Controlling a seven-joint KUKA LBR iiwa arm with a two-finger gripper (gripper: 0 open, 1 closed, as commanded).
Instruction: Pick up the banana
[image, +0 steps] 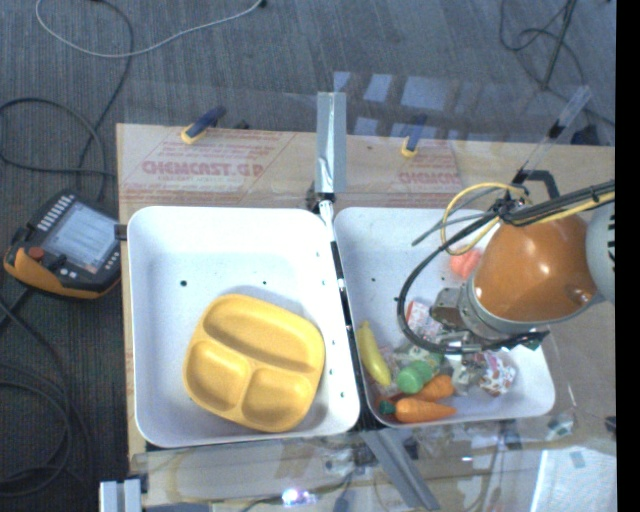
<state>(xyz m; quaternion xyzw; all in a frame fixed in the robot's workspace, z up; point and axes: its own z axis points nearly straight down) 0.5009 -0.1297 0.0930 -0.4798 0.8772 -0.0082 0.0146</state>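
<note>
Since the banana lies light, smooth and curved against the right bin's left wall, beside the green toy, grip its middle crosswise; gripper state unreadable.

Probably a robotics lab: teach pendant and loose cables on grey carpet.

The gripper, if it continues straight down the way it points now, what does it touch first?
Probably the green toy and carrots in the right bin, not the banana further left; depth is unclear.
</note>
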